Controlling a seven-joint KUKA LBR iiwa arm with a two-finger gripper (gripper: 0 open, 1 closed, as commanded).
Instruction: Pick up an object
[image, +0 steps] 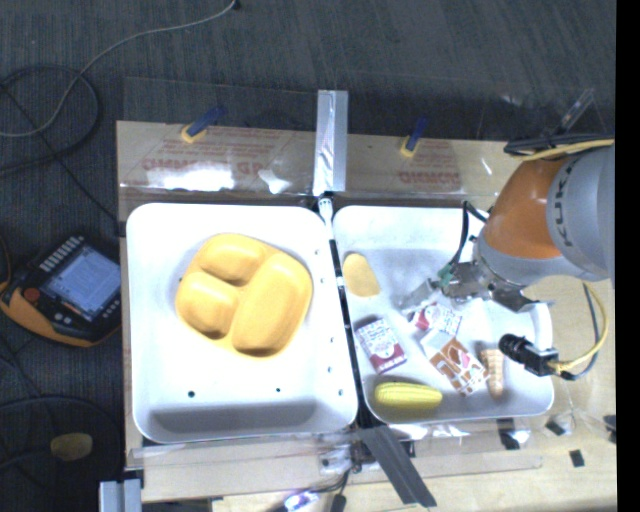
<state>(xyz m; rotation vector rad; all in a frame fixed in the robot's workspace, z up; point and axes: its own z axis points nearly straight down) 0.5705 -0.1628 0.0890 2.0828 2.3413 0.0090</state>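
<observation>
The arm's gripper hangs low in the right bin, just above a small red-and-white packet – can't tell if it's open or closed. Nearby lie a red carton, a yellow corn cob and a snack pack. A big yellow bread-shaped thing sits in the left bin.

Arm cut off at right.

1 fixed camera looks down at a slant on the bench, framing both white bins fully from moderate height, floor visible at left.
</observation>
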